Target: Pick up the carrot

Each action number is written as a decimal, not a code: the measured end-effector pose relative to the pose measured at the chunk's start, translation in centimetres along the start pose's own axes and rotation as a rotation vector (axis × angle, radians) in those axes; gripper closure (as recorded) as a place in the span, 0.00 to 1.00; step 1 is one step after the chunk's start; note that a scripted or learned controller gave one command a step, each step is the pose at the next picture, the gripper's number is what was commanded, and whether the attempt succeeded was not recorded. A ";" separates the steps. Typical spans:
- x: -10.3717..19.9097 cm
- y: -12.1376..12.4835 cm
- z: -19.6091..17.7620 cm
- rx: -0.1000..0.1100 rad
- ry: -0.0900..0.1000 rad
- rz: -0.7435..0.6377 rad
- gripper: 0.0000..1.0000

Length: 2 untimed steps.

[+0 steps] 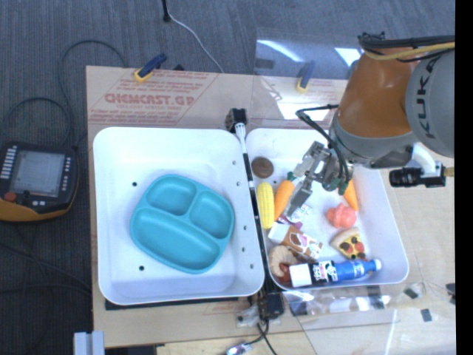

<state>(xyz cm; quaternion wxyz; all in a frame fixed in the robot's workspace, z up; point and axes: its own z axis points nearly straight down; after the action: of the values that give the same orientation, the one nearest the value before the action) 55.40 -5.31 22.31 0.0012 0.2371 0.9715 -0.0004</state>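
Note:
The carrot (283, 196), a short orange piece, lies in the right bin (393, 231) near its left wall, right beside a yellow corn cob (264, 204). My gripper (298, 191) hangs low over that bin just right of the carrot, its fingers (304, 192) slanting down and to the left. The fingers look open, with nothing between them, and the carrot rests outside them. A second orange wedge (350, 196) peeks out on the far side of the gripper, partly hidden by the wrist.
The right bin also holds a brown disc (261, 167), a pink lump (341, 215), a pizza slice (349, 244), a small carton (297, 239) and a blue-and-white bottle (336, 271) along the front. In the left bin (118, 150) sits a teal divided plate (183, 222).

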 end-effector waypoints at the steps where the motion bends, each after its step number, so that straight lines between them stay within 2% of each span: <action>1: -1.3 1.4 4.1 0.002 0.004 0.050 0.00; 2: -5.8 -7.1 7.4 0.004 0.003 0.003 0.00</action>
<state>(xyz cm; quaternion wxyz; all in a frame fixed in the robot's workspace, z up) 57.33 -14.32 14.90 -0.0004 0.2386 0.9711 -0.0019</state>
